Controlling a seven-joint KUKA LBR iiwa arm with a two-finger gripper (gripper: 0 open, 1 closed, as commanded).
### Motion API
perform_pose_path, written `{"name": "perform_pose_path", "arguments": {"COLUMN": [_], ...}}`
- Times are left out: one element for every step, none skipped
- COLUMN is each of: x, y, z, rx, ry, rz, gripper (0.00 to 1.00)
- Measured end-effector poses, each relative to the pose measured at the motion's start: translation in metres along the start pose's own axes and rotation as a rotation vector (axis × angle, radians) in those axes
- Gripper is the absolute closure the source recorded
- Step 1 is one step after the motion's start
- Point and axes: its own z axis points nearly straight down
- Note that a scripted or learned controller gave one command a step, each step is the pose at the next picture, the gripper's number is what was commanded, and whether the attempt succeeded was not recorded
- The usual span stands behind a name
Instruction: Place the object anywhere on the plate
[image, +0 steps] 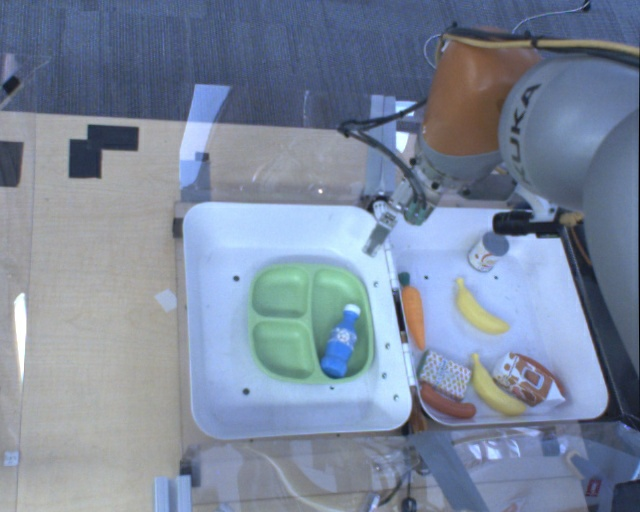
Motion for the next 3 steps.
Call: {"name": "perform_pose_path", "arguments": {"x": [0.038, 0.063, 0.071], "y": [0.023, 0.066, 0.058], "z": [-0.001, -0.074, -0.049], "rx": [-0.001, -0.004, -0.002], "ry": [0.002, -0.002, 0.002], "rz": [-0.338, -0.567, -0.483], "gripper": [0.00, 0.00, 0.00]}}
